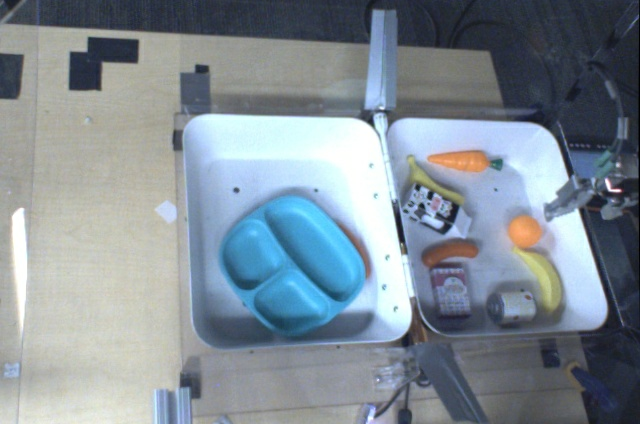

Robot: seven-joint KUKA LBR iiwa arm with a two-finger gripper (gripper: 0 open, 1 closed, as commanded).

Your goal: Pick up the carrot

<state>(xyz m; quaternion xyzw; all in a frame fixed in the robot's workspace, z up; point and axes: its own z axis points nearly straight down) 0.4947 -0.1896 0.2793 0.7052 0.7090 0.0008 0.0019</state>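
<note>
Pale wooden bench (90, 242) bearing two shallow white bins: left bin (200, 212), right bin (585, 307), touching side by side.

Claw (562, 204) low at far right, arm mostly out of frame.

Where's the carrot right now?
The orange toy carrot with a green tip lies near the far edge of the right-hand white bin, just beyond a yellow banana and a small printed box.
</note>
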